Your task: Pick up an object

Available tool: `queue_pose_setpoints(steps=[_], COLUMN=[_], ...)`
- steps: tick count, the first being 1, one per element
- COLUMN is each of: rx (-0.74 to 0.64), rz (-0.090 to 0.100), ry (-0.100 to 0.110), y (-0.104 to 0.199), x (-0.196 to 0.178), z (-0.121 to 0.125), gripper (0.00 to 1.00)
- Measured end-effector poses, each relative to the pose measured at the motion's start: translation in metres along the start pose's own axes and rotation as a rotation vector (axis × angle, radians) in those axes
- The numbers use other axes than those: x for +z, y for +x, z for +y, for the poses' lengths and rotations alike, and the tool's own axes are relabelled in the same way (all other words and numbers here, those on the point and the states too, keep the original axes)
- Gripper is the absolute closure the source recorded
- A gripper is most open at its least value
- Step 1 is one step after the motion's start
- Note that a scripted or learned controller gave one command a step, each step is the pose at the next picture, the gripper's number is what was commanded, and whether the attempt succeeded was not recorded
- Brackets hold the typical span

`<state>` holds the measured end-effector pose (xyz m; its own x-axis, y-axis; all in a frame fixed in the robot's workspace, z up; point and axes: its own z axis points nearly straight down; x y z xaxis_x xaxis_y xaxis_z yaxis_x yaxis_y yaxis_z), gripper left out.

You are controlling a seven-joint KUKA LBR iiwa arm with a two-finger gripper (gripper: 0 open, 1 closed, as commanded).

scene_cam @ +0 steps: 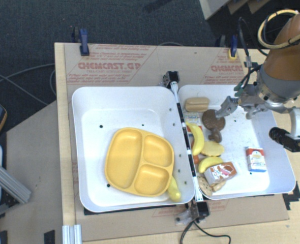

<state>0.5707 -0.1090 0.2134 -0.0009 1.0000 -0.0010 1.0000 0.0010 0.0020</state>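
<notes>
Nearest us, in the right bin (279, 184), a snack bag (221, 172), bananas (197, 139) and a pale lump (213, 149) crowd the divider, so we judge a grab there risks nudging neighbours or catching the wall. The carton (255, 159) lies apart with open floor around it (the easier pick, we think). Farther back the gripper (225, 107) hangs by the brown cookie (209, 119), just short of the bread roll (197, 104); we cannot tell whether it is clenched or released

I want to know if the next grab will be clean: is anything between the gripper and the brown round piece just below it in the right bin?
Nothing visible lies between them: the gripper sits right beside the brown round piece, with a banana on its far side.
</notes>
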Motion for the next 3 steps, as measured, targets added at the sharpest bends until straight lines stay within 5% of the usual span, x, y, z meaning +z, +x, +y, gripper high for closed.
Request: queue_pose_setpoints(steps=[1,2,3], rx=[0.002,-0.002,-0.001], rz=[0.002,0.0,0.0], ry=[0.009,-0.001,0.0], y=[0.007,0.014,0.006], x=[0.136,0.129,0.129], z=[-0.019,0.03,0.046], gripper=[0.0,0.0,0.0])
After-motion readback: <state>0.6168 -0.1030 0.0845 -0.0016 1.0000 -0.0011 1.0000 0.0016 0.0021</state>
